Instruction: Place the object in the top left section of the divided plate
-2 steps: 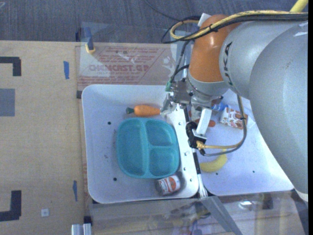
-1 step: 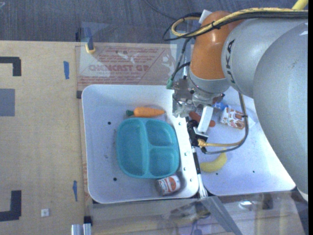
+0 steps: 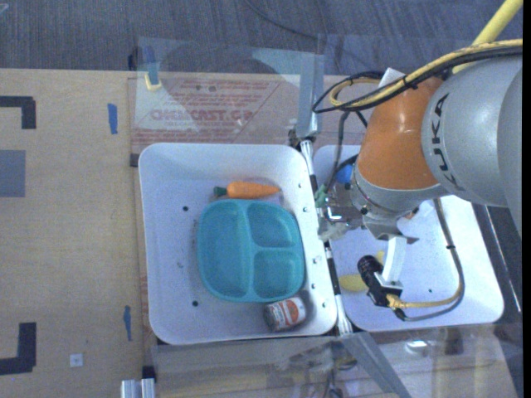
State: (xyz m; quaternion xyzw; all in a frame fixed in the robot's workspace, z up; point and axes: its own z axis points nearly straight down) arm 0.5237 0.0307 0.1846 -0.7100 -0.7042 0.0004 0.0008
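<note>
Dark grey carpet floor point(image 3: 166, 11) across the top, crossed by a thin black cable point(image 3: 274, 15). Below it, a pale wooden benchtop point(image 3: 66, 222) marked with black corner brackets point(image 3: 21, 110) and short strips of blue tape point(image 3: 113, 118). Even, soft light, without hard shadows.

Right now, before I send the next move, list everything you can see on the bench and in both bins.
Divided plate: one, teal, middle of the left bin.
Carrot: one, orange with a green top, lying just above the plate's top edge in the left bin.
Can: one, reddish label, on its side below the plate at the left bin's lower edge.
Yellow object: one, in the right bin, partly hidden by the arm.
Bins: two, white, side by side.
Arm: one, grey with an orange band, over the right bin.
</note>
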